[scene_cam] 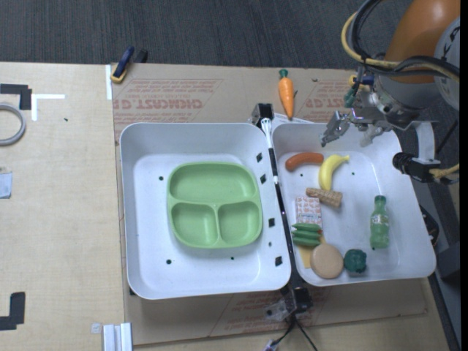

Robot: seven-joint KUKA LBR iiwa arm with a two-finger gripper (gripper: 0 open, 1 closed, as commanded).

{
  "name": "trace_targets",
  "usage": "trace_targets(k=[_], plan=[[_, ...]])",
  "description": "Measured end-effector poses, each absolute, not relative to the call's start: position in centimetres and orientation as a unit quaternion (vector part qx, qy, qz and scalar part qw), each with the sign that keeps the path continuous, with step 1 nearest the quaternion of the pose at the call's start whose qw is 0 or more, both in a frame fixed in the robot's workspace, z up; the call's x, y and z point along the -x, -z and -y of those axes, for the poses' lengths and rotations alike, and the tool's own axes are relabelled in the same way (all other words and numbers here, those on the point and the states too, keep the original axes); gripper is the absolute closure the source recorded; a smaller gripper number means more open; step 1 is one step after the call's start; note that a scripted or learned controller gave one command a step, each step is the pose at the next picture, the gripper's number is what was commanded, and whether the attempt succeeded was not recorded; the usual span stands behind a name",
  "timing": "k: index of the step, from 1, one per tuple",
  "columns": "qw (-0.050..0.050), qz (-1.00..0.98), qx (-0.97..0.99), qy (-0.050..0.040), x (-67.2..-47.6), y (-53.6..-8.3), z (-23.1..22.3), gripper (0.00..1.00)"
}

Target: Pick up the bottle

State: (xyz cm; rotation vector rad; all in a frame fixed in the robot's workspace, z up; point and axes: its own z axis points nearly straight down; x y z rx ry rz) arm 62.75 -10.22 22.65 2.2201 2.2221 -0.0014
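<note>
- Mirrored red lettering is showing on the brown cardboard sheet (168, 93) covering the table.
- Metal two-finger tool (335, 131) is hovering, fingers apart, over the right white bin (409, 262).
- Green plastic bottle (379, 222) is lying there, well apart.

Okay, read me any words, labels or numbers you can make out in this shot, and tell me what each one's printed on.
Red lettering on the cardboard sheet behind the left bin: upside down, too blurred to read for certain.
More red lettering on the cardboard behind the right bin: unreadable.
Red and white packet in the right bin: print too small to read.
Green bottle: label too small to read.
</note>
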Motion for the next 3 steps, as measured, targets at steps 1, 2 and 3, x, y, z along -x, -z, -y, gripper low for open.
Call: trace_targets(k=[1,2,3], plan=[[0.001,-0.772,-0.636,0.0001,-59.8,-11.0,15.1,0.0],[0.002,-0.771,-0.637,0.0,-59.9,-12.0,15.1,1.0],[0.0,-0.724,-0.69,0.0004,-53.3,-19.4,18.4,1.0]])
